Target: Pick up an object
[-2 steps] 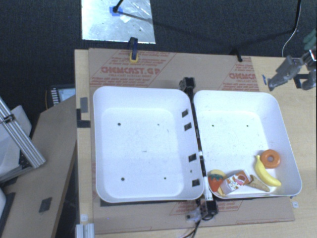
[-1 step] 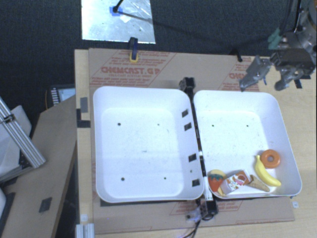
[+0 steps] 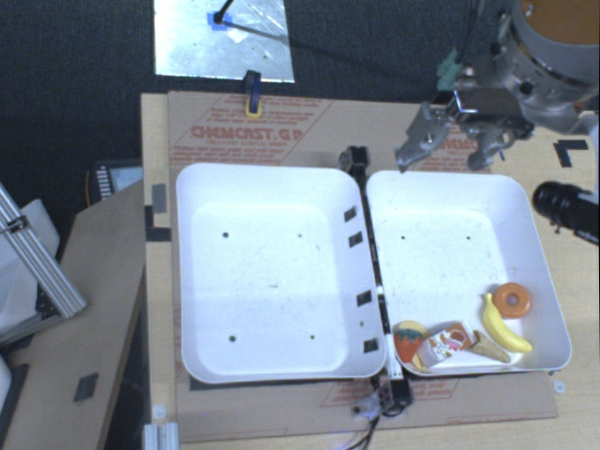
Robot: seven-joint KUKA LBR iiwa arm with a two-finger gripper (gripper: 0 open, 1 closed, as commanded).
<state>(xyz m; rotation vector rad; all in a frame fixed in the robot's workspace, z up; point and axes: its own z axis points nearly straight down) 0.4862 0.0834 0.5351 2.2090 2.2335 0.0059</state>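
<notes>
My gripper (image 3: 446, 154) hangs high over the back edge of the right bin (image 3: 441, 251), fingers spread apart with nothing between them. Along the right bin's front edge lies a cluster of small things: a yellow banana (image 3: 503, 328), an orange doughnut-shaped ring (image 3: 512, 299), a red and orange round fruit (image 3: 408, 339), a red and white packet (image 3: 443, 344), and a tan wedge (image 3: 488, 348). All of them lie well in front of the gripper.
The left bin (image 3: 267, 270) sits beside the right one, joined by a black clipped divider (image 3: 367, 251). A shiny metal sheet (image 3: 223, 24) lies beyond the bench at the back. A yellow clamp (image 3: 253, 97) stands on the cardboard behind the left bin.
</notes>
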